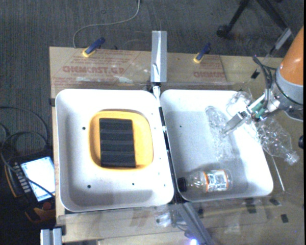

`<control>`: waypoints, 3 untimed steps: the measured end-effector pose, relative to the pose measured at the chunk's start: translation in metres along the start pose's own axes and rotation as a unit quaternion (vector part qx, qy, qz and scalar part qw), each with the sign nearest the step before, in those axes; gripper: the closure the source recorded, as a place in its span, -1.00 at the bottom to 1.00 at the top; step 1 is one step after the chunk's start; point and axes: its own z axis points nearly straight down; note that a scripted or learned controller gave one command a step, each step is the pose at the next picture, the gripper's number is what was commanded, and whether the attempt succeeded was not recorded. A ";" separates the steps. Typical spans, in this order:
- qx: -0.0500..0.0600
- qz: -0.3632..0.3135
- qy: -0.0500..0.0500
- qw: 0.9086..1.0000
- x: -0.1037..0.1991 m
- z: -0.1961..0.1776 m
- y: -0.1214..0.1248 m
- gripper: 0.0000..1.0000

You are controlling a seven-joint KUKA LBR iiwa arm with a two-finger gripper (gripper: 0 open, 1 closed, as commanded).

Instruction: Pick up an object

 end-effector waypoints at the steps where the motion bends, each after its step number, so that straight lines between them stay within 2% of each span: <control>1: 0.000 -0.001 0.000 1.000 0.001 -0.009 0.002 1.00; 2: -0.001 -0.003 0.000 1.000 0.001 -0.018 0.003 1.00; 3: 0.000 0.001 0.000 1.000 0.013 -0.041 -0.005 1.00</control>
